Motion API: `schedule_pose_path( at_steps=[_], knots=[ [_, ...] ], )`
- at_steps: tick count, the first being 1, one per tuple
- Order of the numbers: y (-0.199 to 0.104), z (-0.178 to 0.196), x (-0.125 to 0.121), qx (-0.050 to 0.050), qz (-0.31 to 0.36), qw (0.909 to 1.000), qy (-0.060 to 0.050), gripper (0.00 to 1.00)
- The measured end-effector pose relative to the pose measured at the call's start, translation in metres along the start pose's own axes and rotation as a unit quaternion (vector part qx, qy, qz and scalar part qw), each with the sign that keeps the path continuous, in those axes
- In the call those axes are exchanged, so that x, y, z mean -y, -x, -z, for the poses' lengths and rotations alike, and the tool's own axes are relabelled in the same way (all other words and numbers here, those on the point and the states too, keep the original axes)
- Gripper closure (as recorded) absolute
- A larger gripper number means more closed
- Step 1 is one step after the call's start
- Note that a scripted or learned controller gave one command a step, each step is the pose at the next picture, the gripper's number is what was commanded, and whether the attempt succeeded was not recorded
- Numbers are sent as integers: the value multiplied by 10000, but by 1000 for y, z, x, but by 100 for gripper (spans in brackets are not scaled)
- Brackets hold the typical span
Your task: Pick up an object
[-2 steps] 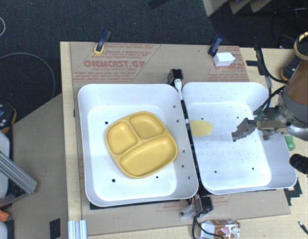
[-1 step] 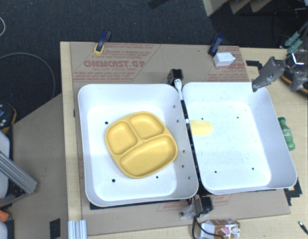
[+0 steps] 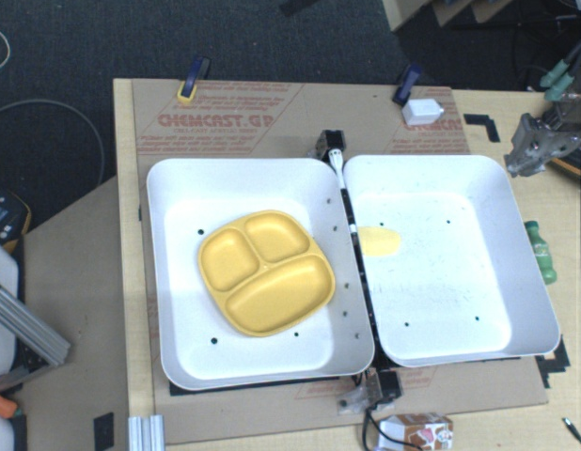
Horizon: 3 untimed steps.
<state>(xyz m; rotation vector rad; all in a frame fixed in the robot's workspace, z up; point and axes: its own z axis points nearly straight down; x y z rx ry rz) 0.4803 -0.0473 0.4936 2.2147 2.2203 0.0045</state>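
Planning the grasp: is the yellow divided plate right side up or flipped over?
Right side up. The yellow divided plate lies flat in the left bin with its three compartments facing upward.

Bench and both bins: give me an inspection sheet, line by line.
Surface: brown board with red print, bearing two white bins side by side.
Job's things: yellow divided plate lying flat in the left bin; a small pale yellow piece in the right bin, close to its left wall.
Clutter: white block on the board's far edge; green object beside the right bin.
Hand: hand at the right edge, beyond the right bin; finger state unclear.
Cables: thin cable on the dark floor, left.
Surroundings: dark carpet.
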Motion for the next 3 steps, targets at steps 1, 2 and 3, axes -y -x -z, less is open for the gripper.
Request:
schedule_pose_path(
  at_steps=[1,2,3],
  knots=[
    [-20,-107,2,-14,-13,10000,-77,100],
    [-138,-120,2,-21,49,10000,-54,100],
    [-131,-109,1,-11,-10,10000,-32,100]
  ],
)
